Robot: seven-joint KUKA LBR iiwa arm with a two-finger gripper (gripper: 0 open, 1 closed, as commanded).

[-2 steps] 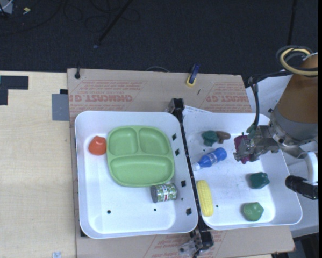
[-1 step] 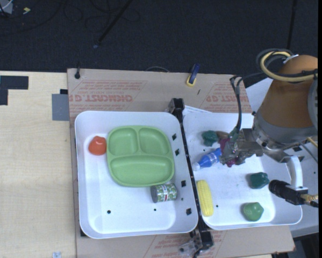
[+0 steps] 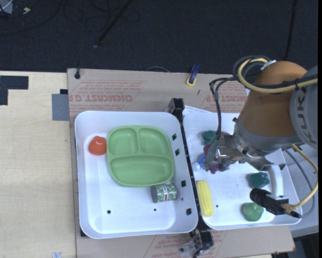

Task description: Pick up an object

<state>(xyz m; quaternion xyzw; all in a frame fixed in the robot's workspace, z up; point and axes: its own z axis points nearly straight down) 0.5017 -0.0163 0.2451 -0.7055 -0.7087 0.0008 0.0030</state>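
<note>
Gripper (image 3: 217,157) hung low over right bin (image 3: 230,219), beside a purple object (image 3: 214,165), likely its target; finger state could not be told.

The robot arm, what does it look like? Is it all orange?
Not all orange. The arm has a big rounded orange band, with grey metal parts above and below it. Black and yellow cables loop around it. At its end sits a small dark metal gripper, down over the right white bin.
</note>
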